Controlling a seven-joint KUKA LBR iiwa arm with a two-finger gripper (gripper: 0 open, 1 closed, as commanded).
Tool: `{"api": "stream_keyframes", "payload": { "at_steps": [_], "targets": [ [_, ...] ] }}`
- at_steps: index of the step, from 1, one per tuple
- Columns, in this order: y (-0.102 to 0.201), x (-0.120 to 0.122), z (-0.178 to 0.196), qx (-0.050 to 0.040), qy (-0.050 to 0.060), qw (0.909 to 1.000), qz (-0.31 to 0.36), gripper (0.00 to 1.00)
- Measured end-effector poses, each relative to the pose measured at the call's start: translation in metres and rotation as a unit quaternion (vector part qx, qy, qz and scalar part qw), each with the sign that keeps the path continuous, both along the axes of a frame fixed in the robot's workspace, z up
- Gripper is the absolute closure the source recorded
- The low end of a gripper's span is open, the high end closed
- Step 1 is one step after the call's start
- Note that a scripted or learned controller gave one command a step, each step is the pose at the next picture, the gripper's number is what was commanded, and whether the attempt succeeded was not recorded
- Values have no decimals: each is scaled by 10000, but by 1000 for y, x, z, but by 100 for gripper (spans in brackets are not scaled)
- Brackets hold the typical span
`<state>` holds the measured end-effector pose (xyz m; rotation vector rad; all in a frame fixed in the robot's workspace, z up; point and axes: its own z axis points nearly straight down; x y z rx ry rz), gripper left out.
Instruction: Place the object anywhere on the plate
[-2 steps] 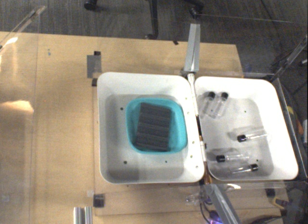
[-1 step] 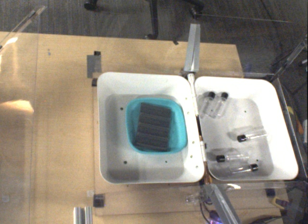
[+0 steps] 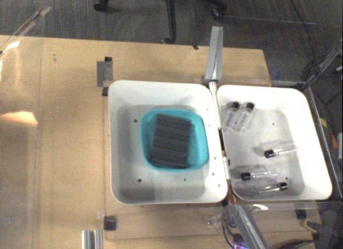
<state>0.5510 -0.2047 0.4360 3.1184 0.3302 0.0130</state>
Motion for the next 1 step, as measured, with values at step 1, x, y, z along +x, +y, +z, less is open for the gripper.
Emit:
{"api": "stream_keyframes", "payload": {
  "at_steps": [1],
  "targets": [
    [-1,-63,0,7,3,10000,-29,0]
  ]
}}
